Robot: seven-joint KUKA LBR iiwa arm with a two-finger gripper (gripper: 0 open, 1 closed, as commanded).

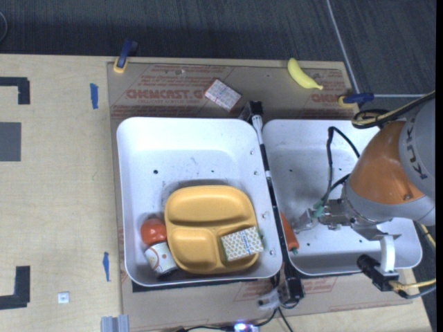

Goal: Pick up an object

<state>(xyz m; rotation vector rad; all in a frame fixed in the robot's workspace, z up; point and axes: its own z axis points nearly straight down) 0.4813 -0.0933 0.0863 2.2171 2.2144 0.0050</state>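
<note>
In the left bin [138, 144] lies a yellow divided tray [204, 216] with a small patterned box [241, 243] resting on its front right compartment. A red and white object [155, 244] sits against the tray's left side. A thin orange object [288, 233] lies at the left wall of the right bin [297, 144]. My gripper [304, 220] is low in the right bin, pointing left, just above and right of the orange object. The orange-banded wrist [384, 171] hides the bin's right part.
Behind the bins, on the cardboard, lie a yellow banana [304, 75] and a small checked box [222, 94]. Blue clamps [125, 52] hold the cardboard's back corners. Cables [332, 151] trail over the right bin.
</note>
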